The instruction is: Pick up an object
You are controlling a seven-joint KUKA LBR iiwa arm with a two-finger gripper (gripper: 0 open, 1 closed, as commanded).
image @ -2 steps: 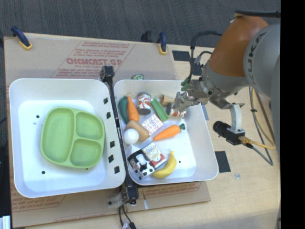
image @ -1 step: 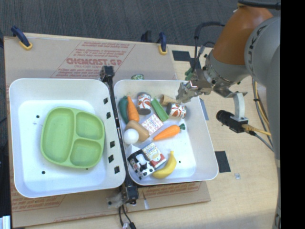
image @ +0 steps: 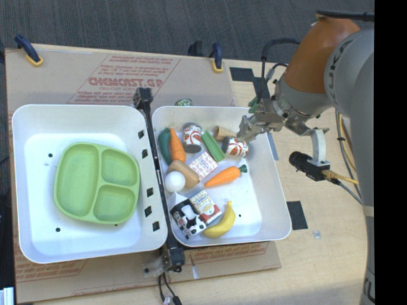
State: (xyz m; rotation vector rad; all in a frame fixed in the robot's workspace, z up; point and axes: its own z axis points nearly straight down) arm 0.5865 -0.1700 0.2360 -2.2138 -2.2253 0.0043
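Camera view: the grey arm's two-finger gripper (image: pixel 247 132) hangs low over the upper right corner of the right shallow white bin (image: pixel 275 196), just beside a small red-and-white can (image: pixel 236 147); whether it is open or closed cannot be told. That bin also holds an orange plastic carrot (image: pixel 222 176), a yellow banana (image: pixel 222 222) and a white egg (image: pixel 175 181). The left white bin (image: pixel 32 234) bears a light green three-compartment plate (image: pixel 96 183).

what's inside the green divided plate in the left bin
Nothing that shows: all three compartments of the green divided plate look bare. It sits flat in the left bin. Whatever part of the bin floor lies beneath the plate is covered.
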